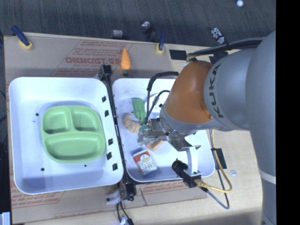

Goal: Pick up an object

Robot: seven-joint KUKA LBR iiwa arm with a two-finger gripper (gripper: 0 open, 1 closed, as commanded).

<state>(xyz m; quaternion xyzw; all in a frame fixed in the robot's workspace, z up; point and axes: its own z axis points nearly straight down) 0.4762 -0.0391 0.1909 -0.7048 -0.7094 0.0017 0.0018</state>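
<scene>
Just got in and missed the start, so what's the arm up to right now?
The grey arm is reaching down into the right bin, its claw low among the items there: a green piece, a tan piece and a small carton. Nothing is visibly lifted. The left bin holds a green divided plate.

The right-hand bin [123,125] holds the pickable things, clustered in its near-left part. A green, elongated piece [138,108] lies lengthwise, pointing away from the bin's front wall, partly crossed by a dark cable. Just beside its lower end, toward the bin's left wall, sits a tan, curved, croissant-like item [131,123]. A small carton [146,162] with a red top and a white and orange face lies flat nearer the front wall, tilted slightly. Between carton and green piece, a tan rounded object [156,144] is partly hidden under the arm.
</scene>
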